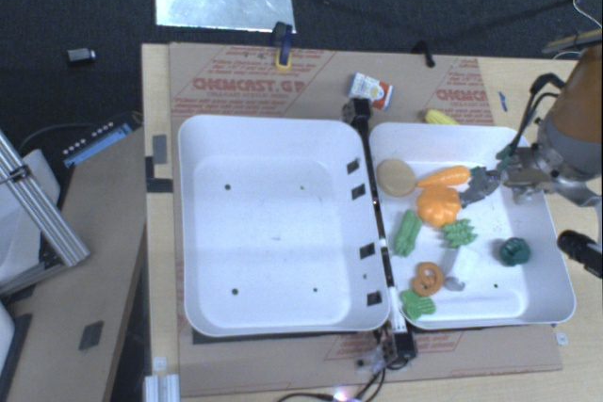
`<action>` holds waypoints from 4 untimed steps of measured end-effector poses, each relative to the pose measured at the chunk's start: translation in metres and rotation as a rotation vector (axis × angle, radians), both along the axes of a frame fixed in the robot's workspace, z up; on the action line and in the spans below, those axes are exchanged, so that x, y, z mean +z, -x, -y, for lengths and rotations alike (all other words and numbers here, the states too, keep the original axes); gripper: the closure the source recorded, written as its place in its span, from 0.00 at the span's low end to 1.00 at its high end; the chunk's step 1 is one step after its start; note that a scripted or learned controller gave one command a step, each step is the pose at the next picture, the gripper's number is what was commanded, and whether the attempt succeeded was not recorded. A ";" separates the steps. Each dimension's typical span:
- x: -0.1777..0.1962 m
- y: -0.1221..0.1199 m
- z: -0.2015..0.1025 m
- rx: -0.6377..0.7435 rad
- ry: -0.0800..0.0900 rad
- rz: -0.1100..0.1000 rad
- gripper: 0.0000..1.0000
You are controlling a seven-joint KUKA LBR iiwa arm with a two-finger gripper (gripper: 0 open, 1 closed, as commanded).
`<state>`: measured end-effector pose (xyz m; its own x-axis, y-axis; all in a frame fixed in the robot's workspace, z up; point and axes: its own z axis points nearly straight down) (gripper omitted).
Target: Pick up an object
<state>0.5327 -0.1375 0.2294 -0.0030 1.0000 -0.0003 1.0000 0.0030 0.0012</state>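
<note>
Nearest the camera, at the right bin's (539, 313) front-left corner, lies a green toy (415, 304), with an orange ring-shaped piece (428, 277) just behind it. Further back in the same bin: a green pod-like vegetable (407, 233), a leafy green piece (459, 233), a dark teal lump (514, 250), a tan disc (396, 177), a carrot (443, 175) and an orange pepper-like toy (438, 205). The gripper (477, 185) hovers just right of the orange toy and the carrot, fingers seemingly spread (nothing lies between them). Judged step: descent onto a target. The orange toy touches the carrot, so centre the fingers over one body, align across its narrow axis, and close only once low. The left bin (273, 221) sits beside.
</note>
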 end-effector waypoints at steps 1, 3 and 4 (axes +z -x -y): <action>-0.127 -0.012 -0.016 0.001 -0.003 -0.008 0.00; -0.133 -0.089 -0.042 0.002 -0.001 0.005 1.00; -0.075 -0.070 -0.055 0.002 -0.001 0.002 1.00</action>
<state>0.6029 -0.0826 0.1545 -0.0051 1.0000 0.0007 1.0000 0.0051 0.0030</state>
